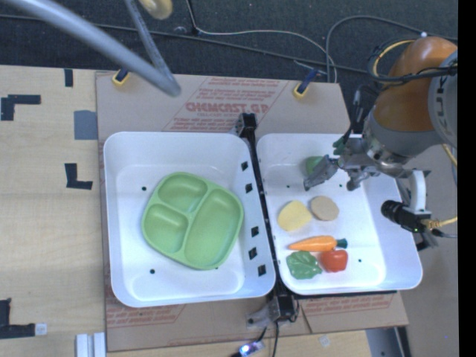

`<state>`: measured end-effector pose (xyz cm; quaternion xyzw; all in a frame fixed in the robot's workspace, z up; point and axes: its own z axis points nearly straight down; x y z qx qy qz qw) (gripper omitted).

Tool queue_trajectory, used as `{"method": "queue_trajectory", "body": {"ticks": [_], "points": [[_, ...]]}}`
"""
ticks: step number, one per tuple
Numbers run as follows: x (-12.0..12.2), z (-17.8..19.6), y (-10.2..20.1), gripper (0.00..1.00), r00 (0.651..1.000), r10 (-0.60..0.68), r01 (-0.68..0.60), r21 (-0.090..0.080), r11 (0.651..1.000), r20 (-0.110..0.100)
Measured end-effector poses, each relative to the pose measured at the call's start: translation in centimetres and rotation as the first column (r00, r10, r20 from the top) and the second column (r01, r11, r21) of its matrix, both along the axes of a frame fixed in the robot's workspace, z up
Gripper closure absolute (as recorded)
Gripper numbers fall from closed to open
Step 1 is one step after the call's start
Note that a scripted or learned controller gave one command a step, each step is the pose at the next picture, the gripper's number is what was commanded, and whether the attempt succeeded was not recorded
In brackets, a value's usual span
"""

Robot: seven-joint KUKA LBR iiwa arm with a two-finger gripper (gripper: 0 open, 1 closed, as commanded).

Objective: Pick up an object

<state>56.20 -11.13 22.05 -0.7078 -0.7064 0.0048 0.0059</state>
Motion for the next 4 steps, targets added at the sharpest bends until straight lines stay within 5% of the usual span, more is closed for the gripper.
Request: {"method": "queue_trajectory", "body": {"ticks": [1, 3, 4], "points": [[0.3, 0.7, 0.0, 0.0, 1.0, 0.004, -0.004, -0.001, 1.0, 0.013], [-0.7, -11.7, 0.3, 0.0, 1.0, 0.003, -0.003, -0.001, 1.0, 0.008], [-0.5, -13.3, 0.2, 0.0, 1.0, 0.002, -0.002, -0.006, 1.0, 0.021]]}}
